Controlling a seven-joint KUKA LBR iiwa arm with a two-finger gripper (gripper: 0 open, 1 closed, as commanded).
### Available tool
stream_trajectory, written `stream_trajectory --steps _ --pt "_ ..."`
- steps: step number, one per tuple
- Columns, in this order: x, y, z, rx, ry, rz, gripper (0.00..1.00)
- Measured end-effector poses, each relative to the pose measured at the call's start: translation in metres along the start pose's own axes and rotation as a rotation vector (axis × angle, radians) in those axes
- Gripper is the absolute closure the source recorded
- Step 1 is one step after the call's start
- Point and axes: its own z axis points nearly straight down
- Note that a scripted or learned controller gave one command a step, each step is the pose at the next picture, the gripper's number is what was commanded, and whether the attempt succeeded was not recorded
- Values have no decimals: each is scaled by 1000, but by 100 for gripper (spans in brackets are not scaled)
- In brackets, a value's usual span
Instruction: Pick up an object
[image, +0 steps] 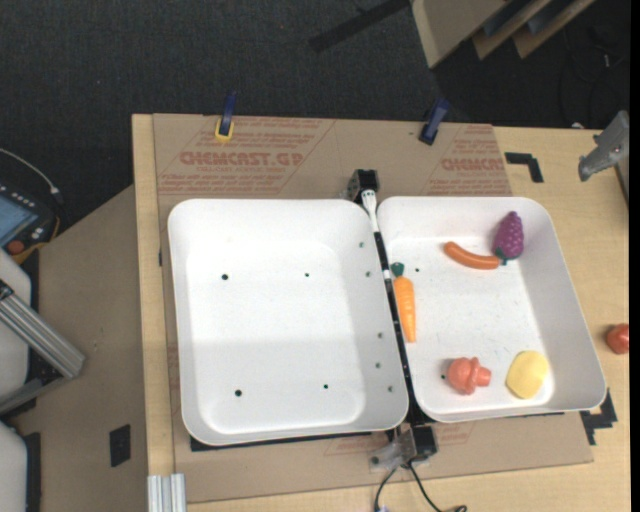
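Note:
The right bin holds several toy foods. An orange carrot lies along its left wall. A purple grape bunch sits at the back right, touching an orange-red sausage. At the front are a red-orange lumpy toy and, to its right, a yellow lemon. A grey angular part of my gripper pokes in at the right edge, above the bench and beyond the right bin's back right corner, apart from every object.
The left bin adjoins the right bin along a black hinge strip. Both rest on a cardboard sheet held by a yellow clamp and a blue clamp. A small orange-red thing lies outside the right bin.

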Motion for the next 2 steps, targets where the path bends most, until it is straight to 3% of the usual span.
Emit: stream_trajectory --steps 1,2 --pt "8 84 -51 9 2 -3 0" --pt "-1 140 -45 15 3 -1 0"
